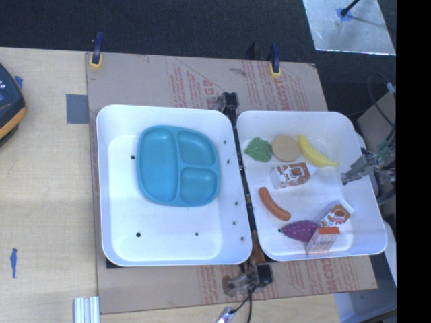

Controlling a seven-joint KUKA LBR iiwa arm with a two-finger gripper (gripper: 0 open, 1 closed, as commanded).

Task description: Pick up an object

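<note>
The right white bin [360, 244] holds several toy foods. A green leafy piece [258, 149], a tan round disc [285, 147] and a yellow banana [315, 152] lie along its far side. A small brown-and-white carton [291, 175] sits in the middle. Nearer the front are an orange sausage [274, 204], a purple eggplant [300, 231] and an orange-and-white carton [329, 226]. My gripper [351, 175] reaches in over the bin's right rim, right of the small carton and below the banana, with nothing visibly held.
The left white bin [114, 234] holds a blue divided plate [178, 165]. Both bins rest on a cardboard sheet [168, 79] clamped at the back. A yellow-and-black device [8, 106] lies at the bench's far left.
</note>
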